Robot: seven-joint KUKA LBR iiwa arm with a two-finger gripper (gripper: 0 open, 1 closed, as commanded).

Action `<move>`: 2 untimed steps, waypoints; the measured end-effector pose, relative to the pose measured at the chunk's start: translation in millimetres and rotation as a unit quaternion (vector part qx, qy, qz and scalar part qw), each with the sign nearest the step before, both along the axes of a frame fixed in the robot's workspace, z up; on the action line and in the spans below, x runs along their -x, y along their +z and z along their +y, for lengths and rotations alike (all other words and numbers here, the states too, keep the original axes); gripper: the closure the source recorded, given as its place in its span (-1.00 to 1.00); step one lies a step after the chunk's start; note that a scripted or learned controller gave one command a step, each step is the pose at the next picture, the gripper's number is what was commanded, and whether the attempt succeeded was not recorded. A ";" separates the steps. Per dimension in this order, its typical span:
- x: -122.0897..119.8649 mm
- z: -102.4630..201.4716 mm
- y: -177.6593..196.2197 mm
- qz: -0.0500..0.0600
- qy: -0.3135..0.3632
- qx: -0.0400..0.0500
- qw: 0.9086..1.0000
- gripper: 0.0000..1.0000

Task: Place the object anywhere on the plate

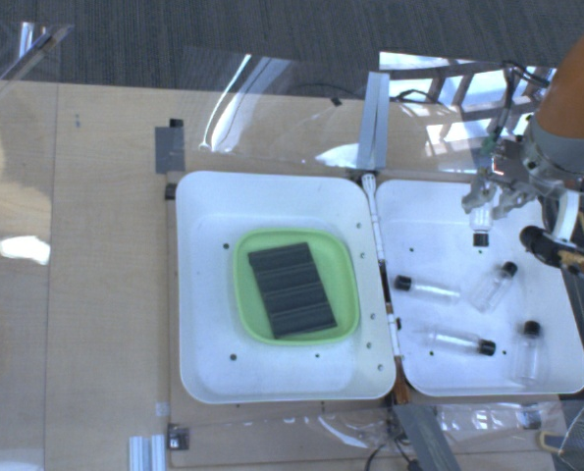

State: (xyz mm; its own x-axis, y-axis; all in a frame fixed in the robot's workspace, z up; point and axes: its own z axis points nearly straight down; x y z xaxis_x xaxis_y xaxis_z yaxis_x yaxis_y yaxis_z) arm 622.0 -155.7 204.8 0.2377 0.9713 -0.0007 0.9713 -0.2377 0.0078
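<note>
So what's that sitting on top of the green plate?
A dark grey ribbed block lies on the green plate, slightly askew, in the left bin. The block hides the plate's middle, so what lies beneath it cannot be seen.

camera: fixed overhead, slanted | frames both bins [370, 204] (arm [571, 116] enters right)

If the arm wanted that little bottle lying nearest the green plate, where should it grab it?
Probably across the middle of the clear body of the vial, coming straight down from above. It lies flat on the floor of the right bin, black cap toward the plate, with open floor on both long sides, so fingers could close across its narrow width.
</note>
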 end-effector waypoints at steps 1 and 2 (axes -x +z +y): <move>33.5 10.6 -56.8 0.002 0.047 -0.001 0.999 1.00; 81.6 56.8 -2.7 0.001 0.080 -0.001 0.997 1.00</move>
State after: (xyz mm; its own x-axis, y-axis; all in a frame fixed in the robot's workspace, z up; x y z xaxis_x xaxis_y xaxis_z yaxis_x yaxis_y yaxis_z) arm 540.4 -98.9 202.1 0.0804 0.9968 0.0007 0.9967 -0.0804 0.0060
